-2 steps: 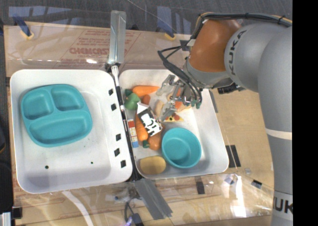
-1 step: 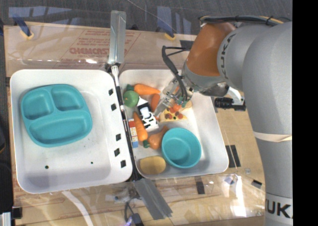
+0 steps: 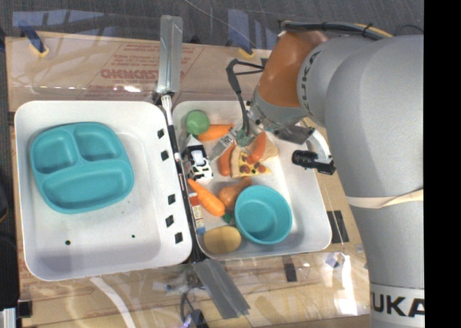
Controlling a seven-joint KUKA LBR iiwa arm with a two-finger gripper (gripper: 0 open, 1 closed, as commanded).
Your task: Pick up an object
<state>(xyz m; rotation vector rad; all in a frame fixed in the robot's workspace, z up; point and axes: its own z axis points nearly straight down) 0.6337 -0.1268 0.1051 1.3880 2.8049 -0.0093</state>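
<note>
My gripper [image 3: 243, 135] reaches down into the back of the right bin [image 3: 311, 197], under the orange wrist band. It hangs right over a cluster of toy food: an orange carrot [image 3: 214, 133], a red sausage [image 3: 226, 161] and a pizza slice [image 3: 253, 159]. A green ball [image 3: 197, 122] lies to its left. The arm hides the gripper's tip, so I cannot tell whether anything is held.
The right bin also holds a teal bowl [image 3: 263, 215], a second carrot [image 3: 206, 199], a brown onion [image 3: 233, 191], a yellow potato [image 3: 222, 238] and a black-and-white toy [image 3: 198, 163]. A teal divided plate [image 3: 81, 166] lies in the left bin [image 3: 101, 247].
</note>
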